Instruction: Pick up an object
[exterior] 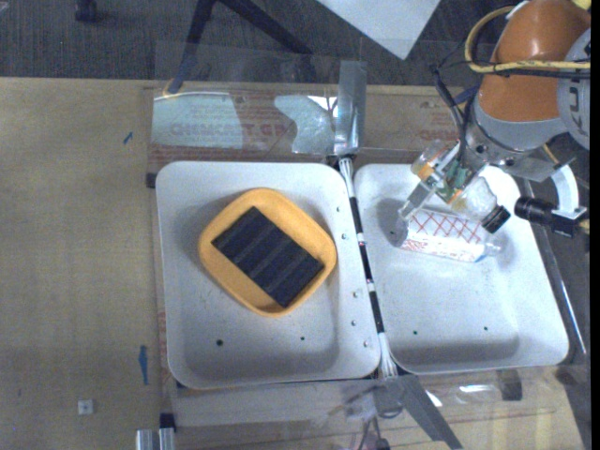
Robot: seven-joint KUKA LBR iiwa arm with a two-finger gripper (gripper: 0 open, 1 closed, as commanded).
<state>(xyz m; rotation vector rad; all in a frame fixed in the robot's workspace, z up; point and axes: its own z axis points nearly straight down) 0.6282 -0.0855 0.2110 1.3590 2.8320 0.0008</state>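
Note:
A clear plastic package with a red criss-cross print [448, 235] and a black cap [495, 218] lies in the back half of the right bin [469, 336]. My gripper [417, 212] hangs from the grey and orange arm [525, 59] and reaches down over the left end of that package, close to the bin floor. A yellow block with a black ribbed top [267, 251] rests in the middle of the left bin [187, 345], far from the gripper.
The two bins meet at a ridge [366, 270] down the middle. A clear plastic sheet and a metal bracket [349, 111] sit behind the bins. Cables [548, 209] hang beside the arm at the right bin's back corner.

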